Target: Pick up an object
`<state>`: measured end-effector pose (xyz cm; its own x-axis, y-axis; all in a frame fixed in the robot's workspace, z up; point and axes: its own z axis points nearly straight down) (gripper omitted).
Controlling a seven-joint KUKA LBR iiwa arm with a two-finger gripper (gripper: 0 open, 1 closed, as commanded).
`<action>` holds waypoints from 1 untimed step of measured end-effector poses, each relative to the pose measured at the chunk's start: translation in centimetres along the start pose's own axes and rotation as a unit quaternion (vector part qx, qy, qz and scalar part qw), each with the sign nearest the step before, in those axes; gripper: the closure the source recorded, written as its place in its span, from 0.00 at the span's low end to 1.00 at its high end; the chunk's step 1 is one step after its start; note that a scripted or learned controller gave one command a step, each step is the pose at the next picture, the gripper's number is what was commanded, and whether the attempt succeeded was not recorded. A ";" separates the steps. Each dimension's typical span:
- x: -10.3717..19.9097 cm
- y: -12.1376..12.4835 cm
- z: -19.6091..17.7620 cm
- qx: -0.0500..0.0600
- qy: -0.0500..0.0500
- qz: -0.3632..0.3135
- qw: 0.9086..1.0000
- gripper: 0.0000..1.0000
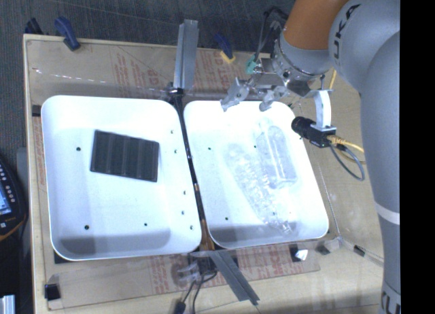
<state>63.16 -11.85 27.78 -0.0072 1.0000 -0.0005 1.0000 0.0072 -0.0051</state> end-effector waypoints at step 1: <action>-0.2 -5.7 6.1 0.001 0.001 0.168 0.986 0.00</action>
<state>57.42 -12.07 21.66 0.3245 0.9459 -0.0014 0.9458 -0.3245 -0.0073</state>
